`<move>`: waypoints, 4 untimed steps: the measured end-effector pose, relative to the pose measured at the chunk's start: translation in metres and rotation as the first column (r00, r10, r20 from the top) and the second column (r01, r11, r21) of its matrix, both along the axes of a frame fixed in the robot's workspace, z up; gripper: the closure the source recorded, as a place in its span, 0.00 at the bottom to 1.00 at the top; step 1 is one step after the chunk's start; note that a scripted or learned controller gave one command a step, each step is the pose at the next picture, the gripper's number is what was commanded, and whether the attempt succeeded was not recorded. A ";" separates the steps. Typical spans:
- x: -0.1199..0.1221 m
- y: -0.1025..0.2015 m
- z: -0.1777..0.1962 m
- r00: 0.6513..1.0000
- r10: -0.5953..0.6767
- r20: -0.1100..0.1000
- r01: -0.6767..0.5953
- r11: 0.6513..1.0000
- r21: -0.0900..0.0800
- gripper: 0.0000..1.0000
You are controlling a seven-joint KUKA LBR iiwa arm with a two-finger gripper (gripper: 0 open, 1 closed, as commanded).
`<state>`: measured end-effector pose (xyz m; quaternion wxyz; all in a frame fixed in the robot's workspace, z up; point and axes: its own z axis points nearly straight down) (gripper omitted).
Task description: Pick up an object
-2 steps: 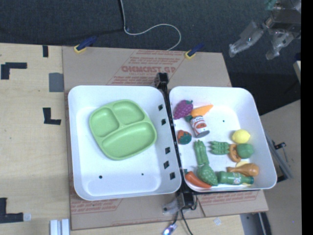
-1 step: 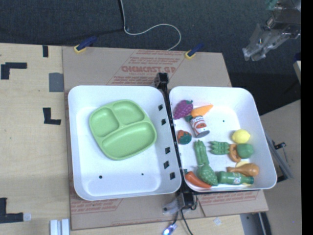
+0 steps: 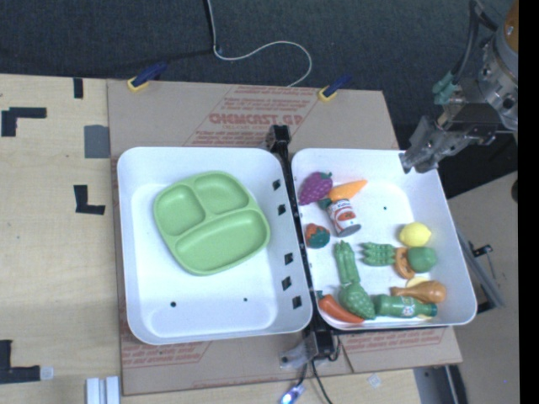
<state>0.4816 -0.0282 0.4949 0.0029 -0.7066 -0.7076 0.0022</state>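
Nothing is picked up yet, so all of the job is left for you. Your hand (image 3: 418, 156) hangs at the 1 o'clock corner of the right bin (image 3: 438, 194), above the toys. I see nothing in it, but I cannot tell how wide it is open.

The toys lie in the right bin. The grapes (image 3: 315, 187), carrot (image 3: 349, 188) and can (image 3: 344, 215) are near 11 o'clock. The lemon (image 3: 414, 234) is at 3 o'clock.

The left bin (image 3: 139, 225) has a green plate (image 3: 212, 222). Both bins sit on brown cardboard (image 3: 253, 116) on the desk (image 3: 50, 183). A white cord (image 3: 253, 53) lies on dark carpet at 12 o'clock.
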 end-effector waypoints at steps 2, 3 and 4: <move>0.002 0.112 0.020 1.000 0.003 0.004 -0.003 1.000 -0.001 1.00; 0.000 0.081 -0.122 1.000 -0.004 -0.011 0.004 1.000 -0.004 1.00; 0.002 0.083 -0.063 1.000 0.001 0.011 -0.001 1.000 0.000 1.00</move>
